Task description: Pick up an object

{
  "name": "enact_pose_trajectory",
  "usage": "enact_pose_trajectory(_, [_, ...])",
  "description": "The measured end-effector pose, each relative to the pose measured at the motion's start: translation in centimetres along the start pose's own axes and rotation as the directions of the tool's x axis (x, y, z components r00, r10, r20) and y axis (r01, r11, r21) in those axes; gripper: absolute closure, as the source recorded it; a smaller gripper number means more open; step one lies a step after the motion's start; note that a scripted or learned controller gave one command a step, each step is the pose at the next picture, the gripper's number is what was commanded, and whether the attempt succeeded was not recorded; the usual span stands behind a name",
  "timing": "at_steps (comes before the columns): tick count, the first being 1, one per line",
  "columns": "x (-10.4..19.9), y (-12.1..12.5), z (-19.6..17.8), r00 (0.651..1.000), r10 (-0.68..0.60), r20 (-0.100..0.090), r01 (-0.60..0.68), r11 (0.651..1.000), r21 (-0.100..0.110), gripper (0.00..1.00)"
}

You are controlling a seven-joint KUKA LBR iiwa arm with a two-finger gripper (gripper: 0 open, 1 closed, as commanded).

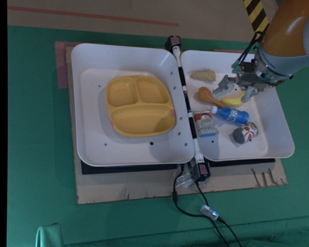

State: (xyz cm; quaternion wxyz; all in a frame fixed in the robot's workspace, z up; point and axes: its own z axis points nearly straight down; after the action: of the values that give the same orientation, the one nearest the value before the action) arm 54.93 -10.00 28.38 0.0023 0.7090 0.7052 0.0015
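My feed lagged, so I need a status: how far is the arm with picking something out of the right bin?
Done: the gripper has reached the right bin and sits low over the yellow banana piece, beside the drumstick. In hand: nothing visibly between its fingers. Left: grasp and lift. The blue bottle, cone and small carton lie untouched; the yellow tray sits in the left bin.

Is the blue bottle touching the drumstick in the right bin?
Cannot tell. In the camera view the blue bottle and the drumstick meet near the bone end, but the slant hides whether they make contact or merely overlap.
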Motion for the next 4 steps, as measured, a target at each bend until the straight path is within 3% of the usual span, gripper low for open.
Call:
enact_pose_trajectory(1, [-3.9,-1.3,7.2,1.0,0.0,0.003,0.0,1.0,-0.007,0.0])
enact_pose_trajectory(2, [-3.9,4.4,9.7,1.0,-0.001,0.005,0.001,1.0,-0.013,0.0])
enact_pose_trajectory(3, [0.6,8.4,9.7,1.0,-0.003,0.005,0.003,1.0,-0.014,0.0])
enact_pose_trajectory(4, [0.4,8.8,7.9,1.0,0.002,0.01,-0.002,1.0,-0.03,1.0])
